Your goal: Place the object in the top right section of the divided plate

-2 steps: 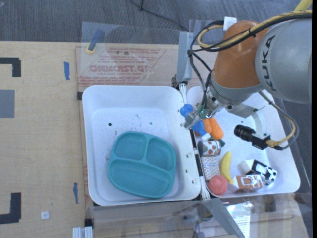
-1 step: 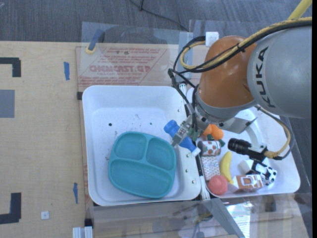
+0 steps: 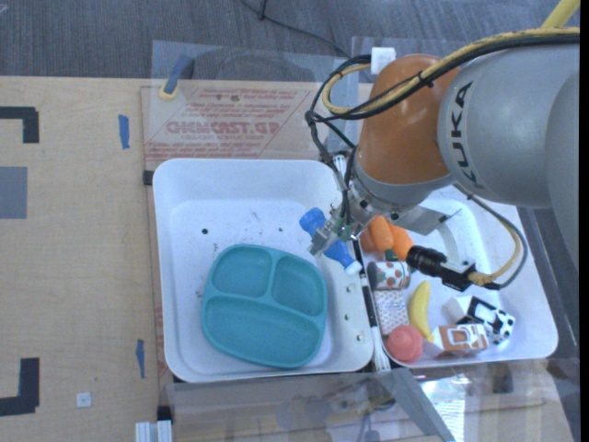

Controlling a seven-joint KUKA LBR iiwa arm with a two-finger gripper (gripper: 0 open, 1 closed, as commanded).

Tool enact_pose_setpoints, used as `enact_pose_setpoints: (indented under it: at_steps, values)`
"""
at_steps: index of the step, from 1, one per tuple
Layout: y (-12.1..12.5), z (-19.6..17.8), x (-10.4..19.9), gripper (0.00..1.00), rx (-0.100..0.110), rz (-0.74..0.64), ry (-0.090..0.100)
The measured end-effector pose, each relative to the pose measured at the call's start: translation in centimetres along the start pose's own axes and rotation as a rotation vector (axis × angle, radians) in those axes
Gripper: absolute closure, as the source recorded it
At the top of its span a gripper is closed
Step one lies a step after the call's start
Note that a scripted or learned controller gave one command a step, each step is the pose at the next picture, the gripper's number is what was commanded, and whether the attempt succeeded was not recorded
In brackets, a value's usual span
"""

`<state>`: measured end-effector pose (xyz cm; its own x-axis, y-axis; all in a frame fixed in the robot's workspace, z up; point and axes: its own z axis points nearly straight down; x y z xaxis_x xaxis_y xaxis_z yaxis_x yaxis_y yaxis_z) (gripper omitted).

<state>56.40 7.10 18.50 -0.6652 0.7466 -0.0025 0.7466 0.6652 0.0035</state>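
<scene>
A teal divided plate point(image 3: 265, 308) lies in the left white bin point(image 3: 184, 210), with two small sections on its far side and one long section nearer me. My gripper point(image 3: 329, 235) hangs just past the plate's upper right corner, near the wall between the bins. A blue object point(image 3: 314, 219) sits between its fingers and sticks out on both sides, its lower end towards the bin wall. The gripper is shut on it. The orange wrist band and grey arm hide what lies behind the gripper.
The right bin point(image 3: 534, 334) holds an orange carrot-like piece point(image 3: 387, 237), a small can point(image 3: 390, 275), a banana point(image 3: 421, 306), a pink ball point(image 3: 405, 343), an orange box point(image 3: 460, 339) and a black-and-white toy point(image 3: 494, 321). A cable point(image 3: 497, 274) loops over that bin.
</scene>
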Motion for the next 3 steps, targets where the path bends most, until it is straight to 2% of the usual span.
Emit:
enact_pose_setpoints:
  at_steps: [1, 2, 3]
  values:
    - [-0.6, 3.8, 6.4, 1.0, 0.003, -0.063, 0.003]
    - [-0.6, 3.8, 6.3, 0.0, 0.002, -0.061, 0.003]
    - [-0.6, 2.8, 6.1, 1.0, -0.001, -0.056, 0.001]
